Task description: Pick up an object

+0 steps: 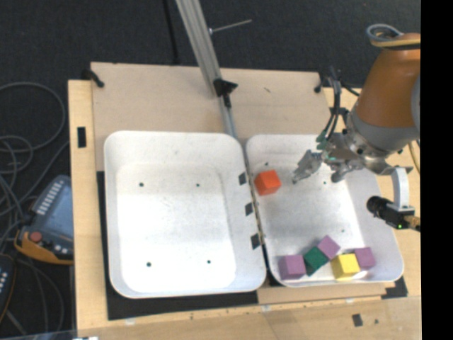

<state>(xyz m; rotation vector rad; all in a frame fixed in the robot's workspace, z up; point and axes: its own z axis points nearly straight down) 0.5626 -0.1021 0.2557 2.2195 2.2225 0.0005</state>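
Note:
An orange block (267,183) lies in the right bin (297,211) near its left wall. At the bin's front sit several blocks: a purple one (291,265), a green one (315,261), a purple one (328,247), a yellow one (346,265) and a purple one (364,257). My gripper (322,168) hangs over the upper middle of the right bin, to the right of the orange block. Its fingers (306,167) are spread apart with nothing between them.
The left bin (177,211) lies beside the right one. A metal pole (202,41) slants across the back of the bench down to the gap between the bins. Cables and a handheld pendant (46,218) lie on the floor at the left.

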